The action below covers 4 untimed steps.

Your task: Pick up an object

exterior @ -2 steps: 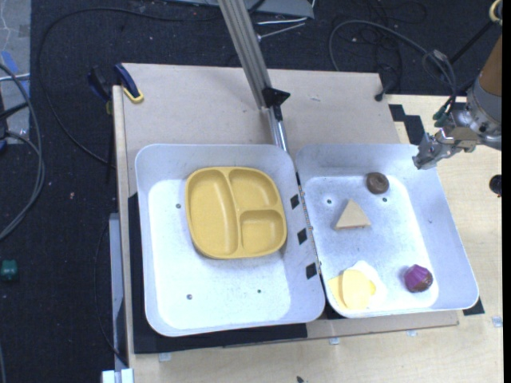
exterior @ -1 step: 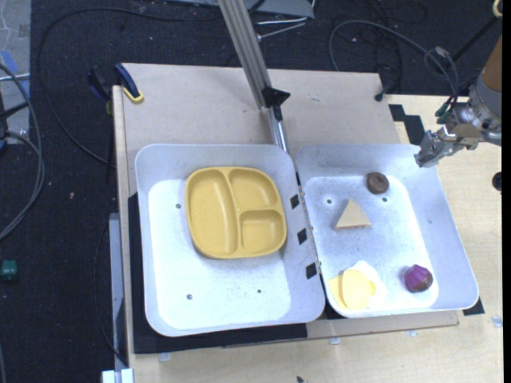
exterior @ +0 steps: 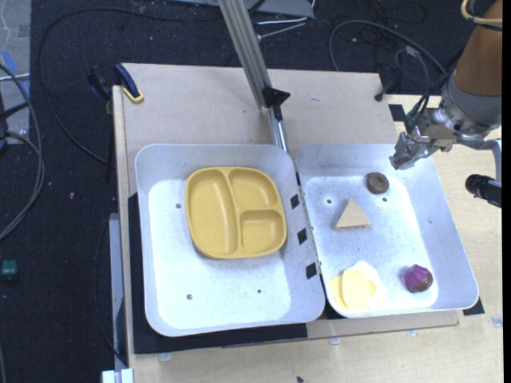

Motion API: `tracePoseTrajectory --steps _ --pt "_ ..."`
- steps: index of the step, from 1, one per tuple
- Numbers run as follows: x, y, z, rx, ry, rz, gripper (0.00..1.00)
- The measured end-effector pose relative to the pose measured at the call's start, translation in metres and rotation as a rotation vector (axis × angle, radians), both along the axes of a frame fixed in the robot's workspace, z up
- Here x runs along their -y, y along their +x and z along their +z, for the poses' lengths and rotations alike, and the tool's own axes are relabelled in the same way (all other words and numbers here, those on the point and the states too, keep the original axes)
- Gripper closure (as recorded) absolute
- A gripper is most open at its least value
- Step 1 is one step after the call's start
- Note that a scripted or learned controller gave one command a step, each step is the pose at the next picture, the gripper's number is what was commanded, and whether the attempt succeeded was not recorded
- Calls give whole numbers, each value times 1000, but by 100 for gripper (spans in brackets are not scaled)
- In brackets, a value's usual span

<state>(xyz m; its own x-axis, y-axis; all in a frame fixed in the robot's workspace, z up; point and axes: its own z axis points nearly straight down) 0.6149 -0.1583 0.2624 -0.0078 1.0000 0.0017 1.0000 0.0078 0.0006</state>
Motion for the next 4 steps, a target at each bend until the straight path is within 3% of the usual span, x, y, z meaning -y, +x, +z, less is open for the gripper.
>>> tracePoseTrajectory --steps 2,4 --pt "-103 -32 -29 -3 0 -1 100" --pt "-209 -59 -13 -2 0 1 100"
